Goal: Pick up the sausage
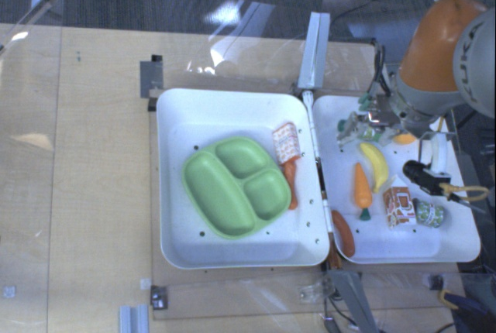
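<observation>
Over the far left part of the right bin (465, 246) hangs the gripper (358, 127), a tangle of glinting metal and cable too cluttered to tell whether it is apart or together. Nothing can be made out in its grasp. The grey arm (473, 68) and its glossy orange band (434, 45) run off the right edge.

The sausage (342, 233) lies in the near left corner of that bin, against the left wall, well apart from the gripper. It is a smooth, reddish-brown oblong with rounded ends.

Nearer the gripper lie a curved yellow banana (375, 163) and a tapered orange carrot (362, 186), side by side. To their right sit a small printed carton (399, 207) and a green can (428, 214) on its side, its label unreadable. A small orange item (404, 139) peeks out below the wrist, mostly hidden.

The left bin (178, 246) holds a matte green three-compartment plate (232, 184). Beside its right rim are a crinkled red-and-white packet (285, 142) and a slim orange-red stick (291, 180), too small to name.
</observation>
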`<act>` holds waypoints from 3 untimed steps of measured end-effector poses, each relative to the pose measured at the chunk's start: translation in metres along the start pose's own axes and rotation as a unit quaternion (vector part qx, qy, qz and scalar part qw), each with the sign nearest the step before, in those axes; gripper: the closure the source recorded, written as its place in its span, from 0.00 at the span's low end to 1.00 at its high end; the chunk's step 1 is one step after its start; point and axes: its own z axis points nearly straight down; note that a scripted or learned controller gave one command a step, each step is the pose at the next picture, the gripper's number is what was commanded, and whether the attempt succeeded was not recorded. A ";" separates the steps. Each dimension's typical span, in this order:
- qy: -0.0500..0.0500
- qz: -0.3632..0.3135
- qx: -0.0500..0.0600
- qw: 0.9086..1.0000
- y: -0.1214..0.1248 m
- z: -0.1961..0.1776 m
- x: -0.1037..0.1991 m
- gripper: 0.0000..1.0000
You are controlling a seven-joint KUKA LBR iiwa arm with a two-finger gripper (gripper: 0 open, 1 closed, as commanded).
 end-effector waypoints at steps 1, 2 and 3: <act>0.000 0.017 0.000 1.000 -0.058 0.095 -0.002 0.00; -0.002 -0.034 -0.011 0.999 -0.102 0.099 -0.004 0.00; -0.003 -0.035 -0.015 0.999 -0.099 0.087 -0.004 1.00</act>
